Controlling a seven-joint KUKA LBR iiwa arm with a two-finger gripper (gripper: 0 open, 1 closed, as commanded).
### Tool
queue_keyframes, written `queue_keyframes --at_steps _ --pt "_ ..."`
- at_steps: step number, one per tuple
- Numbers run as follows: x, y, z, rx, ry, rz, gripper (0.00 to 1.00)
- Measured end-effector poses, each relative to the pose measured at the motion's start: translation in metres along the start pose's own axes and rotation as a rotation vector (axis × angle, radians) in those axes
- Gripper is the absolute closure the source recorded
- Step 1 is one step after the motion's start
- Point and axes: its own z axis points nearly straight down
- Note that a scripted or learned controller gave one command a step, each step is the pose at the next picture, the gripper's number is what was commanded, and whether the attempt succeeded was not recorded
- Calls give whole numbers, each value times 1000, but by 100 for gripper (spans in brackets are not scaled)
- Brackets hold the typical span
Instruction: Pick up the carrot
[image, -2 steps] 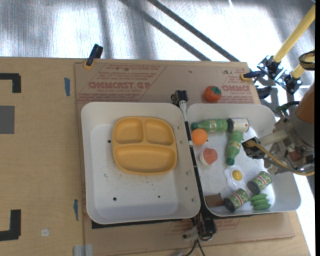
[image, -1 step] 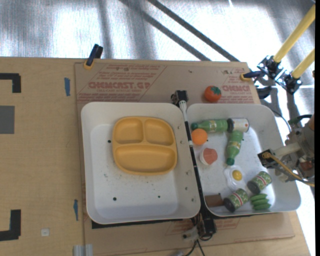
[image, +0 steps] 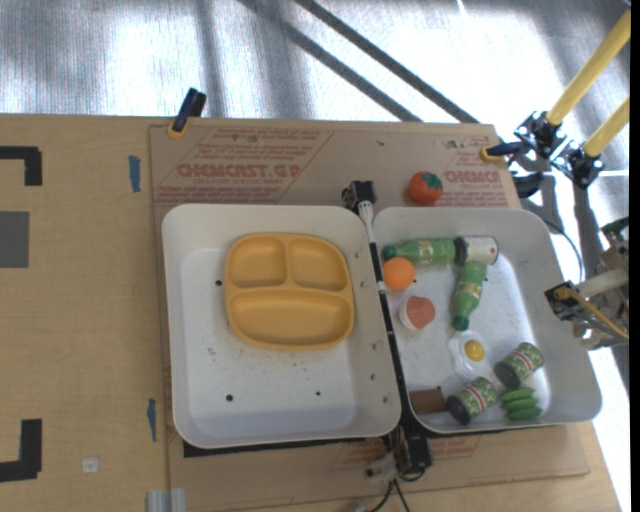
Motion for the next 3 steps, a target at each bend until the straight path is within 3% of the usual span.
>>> queue_keyframes --at_steps 1,3 --pt "-15 -4 8 4 -2 0 100" --pt "-14 -4 -11 5 -3 -5 100"
